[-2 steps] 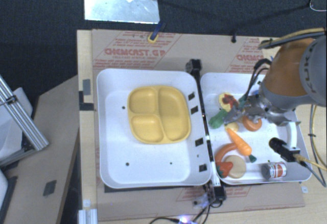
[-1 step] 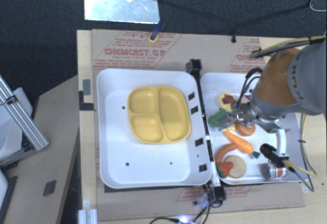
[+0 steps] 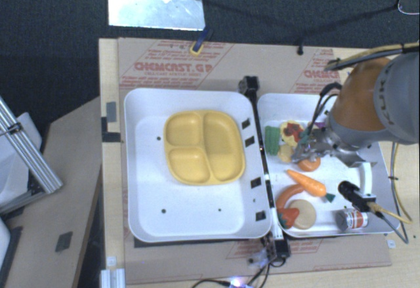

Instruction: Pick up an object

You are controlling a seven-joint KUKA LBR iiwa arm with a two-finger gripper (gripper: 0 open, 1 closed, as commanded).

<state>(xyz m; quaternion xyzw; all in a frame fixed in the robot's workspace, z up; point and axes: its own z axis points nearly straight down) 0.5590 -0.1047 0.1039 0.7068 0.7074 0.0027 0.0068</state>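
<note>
Camera view looks down at a slant on two white bins set side by side on a bench covered with printed brown sheet (image 3: pixel 177 63). The grey arm (image 3: pixel 400 103) reaches in from the right, its orange band (image 3: pixel 357 100) above the wrist, and the gripper (image 3: pixel 306 151) hangs low over the middle of the right bin (image 3: pixel 282 106). Whether the gripper is open or closed cannot be told from this angle, and nothing can be seen held in it

Just below the gripper tip, and seemingly touching it, lies a small round orange piece (image 3: pixel 310 164). To its left sit a green toy vegetable (image 3: pixel 271 139) by the bin's left wall and a yellow-and-red toy food (image 3: pixel 289 130) just beside it. Nearer the camera a toy carrot (image 3: pixel 308 183) lies at a slant with its green top pointing right. Below the carrot are a curved orange piece (image 3: pixel 284 195) and a tan disc (image 3: pixel 304 213), touching each other near the bin's front left corner. A small can (image 3: pixel 351 220) with a red label lies on its side by the front wall, well to the right of the disc

The left bin (image 3: pixel 144 201) holds a yellow divided plate (image 3: pixel 202 147) with three compartments, lying flat near its middle
</note>
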